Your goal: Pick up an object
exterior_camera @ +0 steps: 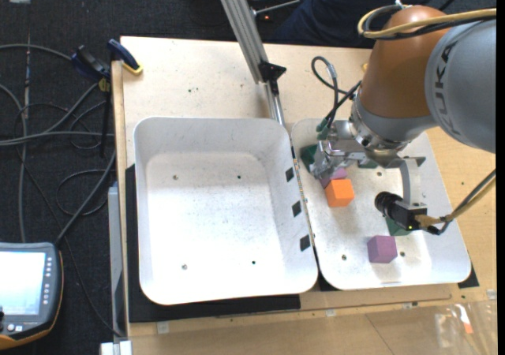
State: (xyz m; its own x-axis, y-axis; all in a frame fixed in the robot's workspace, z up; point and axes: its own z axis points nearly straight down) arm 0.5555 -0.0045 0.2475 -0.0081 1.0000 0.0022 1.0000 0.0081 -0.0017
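The big grey and orange arm [418, 69] leans over the right bin [442, 267], and its end effector [335, 168] hangs low, right above an orange block [340, 192]. The block looks like it is just under the metal tip, maybe touching it, but I cannot see it squeezed by anything, so I would not say the arm has it. I cannot tell how the end effector stands, because the fat wrist and some wires cover it. A purple block [382, 248] sits nearer the front of the same bin, well apart from the orange one. Something green [323, 155] peeks out beside the tip, near the bin's left wall, and most of it is hidden, so I cannot say what it is. The left bin [158, 148] sits just beside the right one on the surface [189, 69]. What could go wrong? I think the tip could come down on the top of the orange block and only push it, or bump it sideways toward the wall. The green thing is so close that it could get nudged too, or get in the way. A black part [394, 207] with a cable hangs near the purple block and might knock it if the arm swings.
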